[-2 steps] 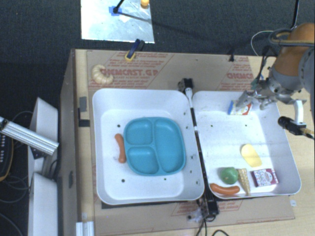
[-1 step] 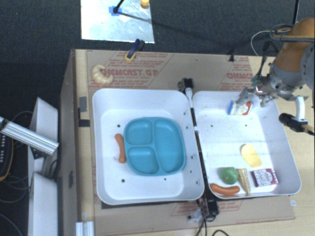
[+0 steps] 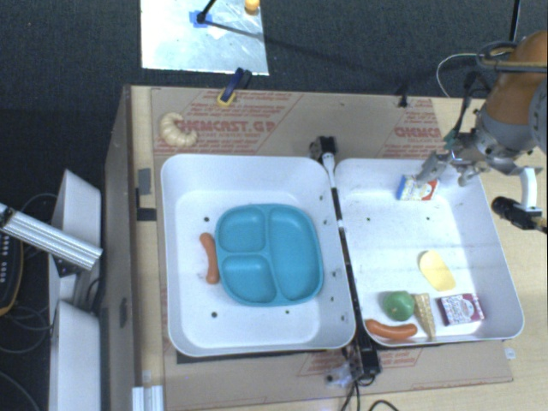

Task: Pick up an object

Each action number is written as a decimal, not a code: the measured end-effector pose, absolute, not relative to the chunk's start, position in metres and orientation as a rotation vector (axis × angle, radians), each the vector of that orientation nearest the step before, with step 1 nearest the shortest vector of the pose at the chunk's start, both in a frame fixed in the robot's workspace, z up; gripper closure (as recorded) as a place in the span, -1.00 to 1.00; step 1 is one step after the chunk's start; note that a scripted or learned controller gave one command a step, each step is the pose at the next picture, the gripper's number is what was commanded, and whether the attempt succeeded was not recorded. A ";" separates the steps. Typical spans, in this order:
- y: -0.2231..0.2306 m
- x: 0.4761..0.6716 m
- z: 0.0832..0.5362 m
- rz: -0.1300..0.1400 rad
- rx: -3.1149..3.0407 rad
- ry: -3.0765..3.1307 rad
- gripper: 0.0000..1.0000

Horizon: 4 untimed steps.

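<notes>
Hovering over the far right corner of the right white bin (image 3: 479, 229), the claw (image 3: 438, 171) seems to touch a small blue, white and red carton (image 3: 414, 188), though whether it pinches the carton I cannot tell. Judging by this, the pick is underway, not done; lifting remains. A yellow block (image 3: 437, 270) lies nearer the bench's front edge

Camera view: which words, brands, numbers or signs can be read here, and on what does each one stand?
"CHEMCAST GP", red print, partly legible, on the brown board behind the left bin.
A like red print on the board's right part: too blurred to read.
Red carton in the right bin: label too small to read.
Blue, white and red packet by the gripper: print unreadable.
</notes>
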<state>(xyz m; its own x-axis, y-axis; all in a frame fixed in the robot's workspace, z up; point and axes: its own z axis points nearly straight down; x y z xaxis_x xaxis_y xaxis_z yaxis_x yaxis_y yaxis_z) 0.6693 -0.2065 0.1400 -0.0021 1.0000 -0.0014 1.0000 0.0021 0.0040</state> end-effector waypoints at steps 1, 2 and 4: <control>-0.206 0.669 0.124 0.001 2.215 2.223 -1.00; -0.204 0.669 0.122 0.002 2.215 2.222 -1.00; -0.206 0.671 0.142 0.006 2.211 2.222 1.00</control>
<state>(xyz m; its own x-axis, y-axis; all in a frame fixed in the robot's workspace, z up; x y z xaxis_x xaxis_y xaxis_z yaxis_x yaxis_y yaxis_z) 0.6707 -0.2062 0.1421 -0.0050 1.0000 -0.0026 1.0000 0.0051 0.0080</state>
